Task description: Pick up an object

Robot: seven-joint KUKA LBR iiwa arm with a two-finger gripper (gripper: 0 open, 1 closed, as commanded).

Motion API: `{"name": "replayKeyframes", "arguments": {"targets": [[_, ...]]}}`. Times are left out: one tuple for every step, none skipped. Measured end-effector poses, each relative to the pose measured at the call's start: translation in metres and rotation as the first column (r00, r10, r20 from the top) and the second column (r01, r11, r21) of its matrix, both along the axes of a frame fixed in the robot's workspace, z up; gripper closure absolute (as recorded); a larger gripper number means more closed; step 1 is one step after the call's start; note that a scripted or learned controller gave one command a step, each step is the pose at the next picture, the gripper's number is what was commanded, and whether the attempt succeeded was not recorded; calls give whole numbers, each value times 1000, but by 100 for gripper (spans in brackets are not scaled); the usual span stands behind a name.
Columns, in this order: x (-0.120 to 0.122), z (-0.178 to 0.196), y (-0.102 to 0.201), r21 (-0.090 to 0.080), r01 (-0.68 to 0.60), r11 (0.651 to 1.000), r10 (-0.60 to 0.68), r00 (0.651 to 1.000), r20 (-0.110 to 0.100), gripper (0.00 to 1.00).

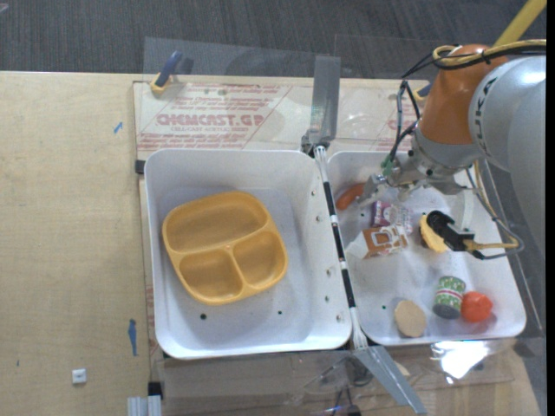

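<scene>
Claw low over the far part of the right bin, hanging off the grey arm, which enters from the right. The wrist and cabling crowd the tip, so I cannot tell how wide the claw is set. Nothing is visibly pinched in it.

Nearest item is a crumpled packet, brown and white, lying flat on the bin floor just on the near side of the claw; whether they touch is unclear. An orange-red piece lies to the claw's left, against the dividing wall.

Near corner of the same bin, well apart from the claw:
- green-banded can, touching a red ball
- tan oval lump, just left of the can

Left bin holds a yellow divided plate, lying flat. Both bins sit on the pale wooden desk.
</scene>
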State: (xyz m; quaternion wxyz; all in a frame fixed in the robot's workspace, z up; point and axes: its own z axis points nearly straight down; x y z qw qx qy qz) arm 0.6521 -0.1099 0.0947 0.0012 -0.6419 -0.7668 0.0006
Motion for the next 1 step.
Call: {"name": "replayKeyframes", "arguments": {"targets": [[-93, -6, -16, 0, -30, 1000, 30, 1000, 5, 0]]}}
